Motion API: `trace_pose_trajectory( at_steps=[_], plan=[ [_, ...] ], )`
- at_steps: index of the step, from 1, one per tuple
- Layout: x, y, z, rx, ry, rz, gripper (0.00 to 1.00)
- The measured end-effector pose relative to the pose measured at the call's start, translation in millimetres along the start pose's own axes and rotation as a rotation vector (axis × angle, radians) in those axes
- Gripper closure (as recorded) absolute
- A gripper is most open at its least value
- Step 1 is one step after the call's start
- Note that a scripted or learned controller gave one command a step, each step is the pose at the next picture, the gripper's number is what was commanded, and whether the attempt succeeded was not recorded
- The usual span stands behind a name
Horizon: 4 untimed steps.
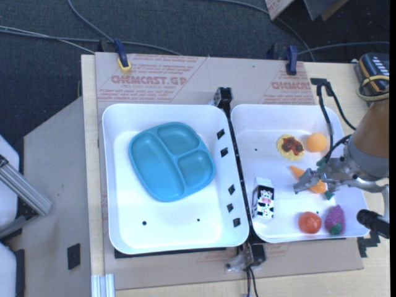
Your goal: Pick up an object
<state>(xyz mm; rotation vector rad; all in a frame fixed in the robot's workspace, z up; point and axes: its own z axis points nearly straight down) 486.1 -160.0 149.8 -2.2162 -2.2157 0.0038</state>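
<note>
We look down on the worktop (154,76) and its two white bins. The left bin (117,184) carries a blue divided plate (172,161), sitting toward the upper middle of that bin. The right bin (266,125) has the small things, and that is where the arm (374,141) comes in from the right edge of the frame.

The hand (309,181) sits low in the middle right of the right bin, its grey metal parts pointing left. It is right over an orange carrot-like piece (299,171), whose tip pokes out to the left, with more orange showing just beneath the metal. We cannot tell how far the hand is spread, nor whether that orange piece is truly clamped or merely lying under it; the metal parts overlap it and hide the contact.

Above the hand, near the top of the right bin, lie a small pizza toy (289,146) and an orange ball (317,142), side by side and just apart. Below the hand, near the bin's lower rim, a red tomato (309,222) and a purple bunch of grapes (335,218) sit beside each other. A small black and white carton (264,202) stands at the bin's left edge, well apart from the hand.
</note>
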Motion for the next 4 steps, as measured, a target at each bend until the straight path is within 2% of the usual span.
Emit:
trace_pose_trajectory(
  at_steps=[1,2,3,4],
  plan=[
    [0,4,63,-0.001,0.0,0.0,0.0],
    [0,5,48,-0.007,-0.002,0.001,1.0],
    [-3,-4,-4,-0.011,-0.005,0.001,1.0],
    [-3,-3,-58,-0.013,-0.005,-0.001,1.0]
  ],
)
